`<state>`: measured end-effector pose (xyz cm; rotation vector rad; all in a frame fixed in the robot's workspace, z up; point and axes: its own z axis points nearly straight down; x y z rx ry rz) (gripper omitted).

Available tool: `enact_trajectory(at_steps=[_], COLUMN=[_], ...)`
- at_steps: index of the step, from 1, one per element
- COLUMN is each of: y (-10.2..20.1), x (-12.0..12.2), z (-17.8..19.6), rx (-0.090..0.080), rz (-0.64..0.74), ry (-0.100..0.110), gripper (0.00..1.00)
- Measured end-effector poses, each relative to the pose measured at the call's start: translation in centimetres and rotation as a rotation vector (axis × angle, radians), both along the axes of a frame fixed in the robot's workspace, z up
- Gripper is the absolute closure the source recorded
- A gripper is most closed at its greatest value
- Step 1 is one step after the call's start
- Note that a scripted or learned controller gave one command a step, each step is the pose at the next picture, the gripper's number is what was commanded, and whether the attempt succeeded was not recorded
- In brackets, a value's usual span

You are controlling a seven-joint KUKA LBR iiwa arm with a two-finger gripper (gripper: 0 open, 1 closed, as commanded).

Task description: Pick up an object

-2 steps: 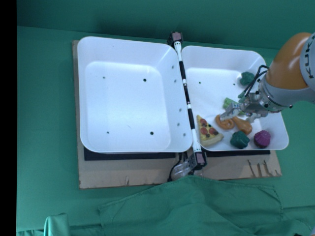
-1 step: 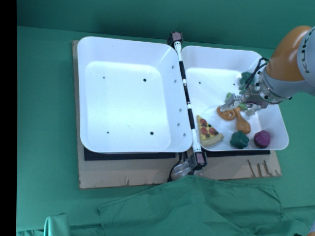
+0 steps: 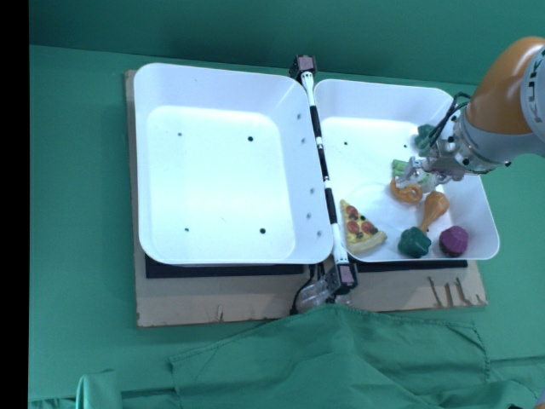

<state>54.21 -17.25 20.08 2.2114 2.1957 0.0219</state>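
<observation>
Toy foods lie in the right bin [image 3: 366, 100]: a pizza slice [image 3: 361, 227], a dark green piece [image 3: 414, 242], a purple piece [image 3: 454, 240], an orange drumstick [image 3: 434, 208] and an orange ring-shaped piece with a green top [image 3: 404, 189]. My gripper [image 3: 419, 175] reaches in from the right and hangs low over the orange ring piece, its tips right at that piece's upper edge. The view does not show whether anything sits between them. A green toy [image 3: 425, 132] lies just behind the wrist, partly hidden.
The left bin [image 3: 170, 83] sits beside the right one, split by a black and white bar [image 3: 318, 147]. Both rest on cardboard [image 3: 213, 309] over green cloth. A folded green cloth [image 3: 341, 356] lies in front.
</observation>
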Motion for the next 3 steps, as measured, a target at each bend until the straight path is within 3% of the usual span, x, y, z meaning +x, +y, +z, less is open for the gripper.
enact_trajectory(at_steps=[1, 3], y=[-0.1, 1.1], x=[1.2, 1.4], z=[5.5, 18.0], rx=[0.003, 0.005], rz=[-0.013, -0.036], ry=[0.017, 0.016], gripper=[1.0, 1.0])
